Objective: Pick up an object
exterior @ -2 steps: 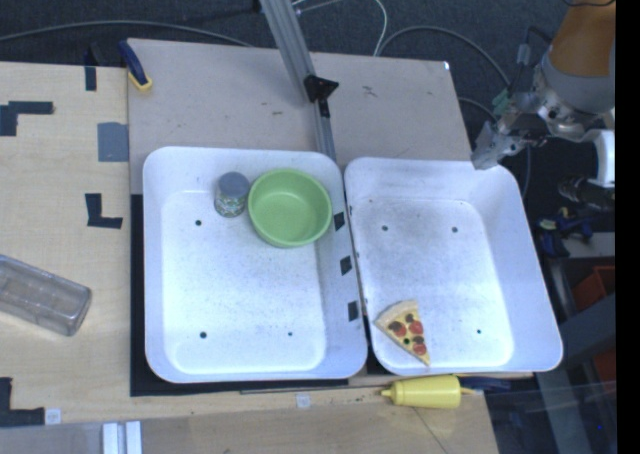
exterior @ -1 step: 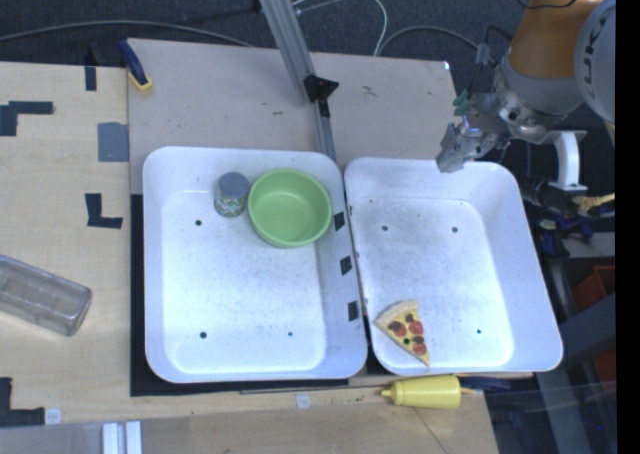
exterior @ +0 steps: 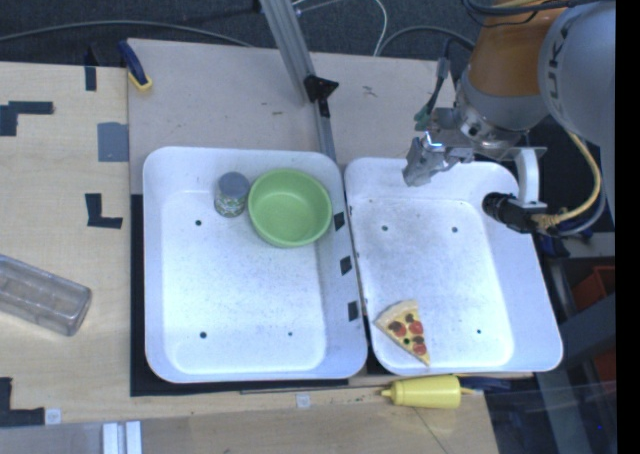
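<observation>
On the wooden bench, the gripper (exterior: 422, 164) hovers at upper right over the right bin (exterior: 520, 272), fingers' state I cannot tell; it should descend squarely over the pizza slice (exterior: 405, 327) at lower centre.

pizza slice (exterior: 405, 328) | flat, right bin's near-left corner || green bowl (exterior: 290, 206) | upright, left bin, small can (exterior: 231, 194) beside

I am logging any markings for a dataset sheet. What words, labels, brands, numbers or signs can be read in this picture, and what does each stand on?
"KU": dark letters at the right edge on the grey robot arm, cut off by the frame.
Small grey can in the left white bin: any label is too blurred to read.
Yellow squeeze bottle in front of the bins: no readable text.
Nothing else legible.
</observation>
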You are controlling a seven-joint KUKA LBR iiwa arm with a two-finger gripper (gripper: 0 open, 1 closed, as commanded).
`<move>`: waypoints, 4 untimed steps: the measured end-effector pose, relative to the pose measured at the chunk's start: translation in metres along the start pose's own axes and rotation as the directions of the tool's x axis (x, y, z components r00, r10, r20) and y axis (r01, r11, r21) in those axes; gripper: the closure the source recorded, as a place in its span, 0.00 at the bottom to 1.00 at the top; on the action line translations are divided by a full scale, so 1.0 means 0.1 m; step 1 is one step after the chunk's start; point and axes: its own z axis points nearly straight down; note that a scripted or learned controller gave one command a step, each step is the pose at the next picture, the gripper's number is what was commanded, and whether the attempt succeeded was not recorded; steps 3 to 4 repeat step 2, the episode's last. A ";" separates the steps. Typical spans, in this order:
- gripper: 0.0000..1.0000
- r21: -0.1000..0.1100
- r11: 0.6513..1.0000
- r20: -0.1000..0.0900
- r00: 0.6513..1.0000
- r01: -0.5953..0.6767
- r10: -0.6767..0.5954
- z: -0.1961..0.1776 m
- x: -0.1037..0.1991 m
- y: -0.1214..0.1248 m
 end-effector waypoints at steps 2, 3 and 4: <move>1.00 0.002 1.000 0.001 1.000 0.000 0.000 0.22 1.09 -0.07; 1.00 0.002 1.000 0.001 1.000 0.000 0.000 0.22 1.09 -0.07; 1.00 0.002 1.000 0.001 1.000 0.000 0.000 0.22 1.09 -0.07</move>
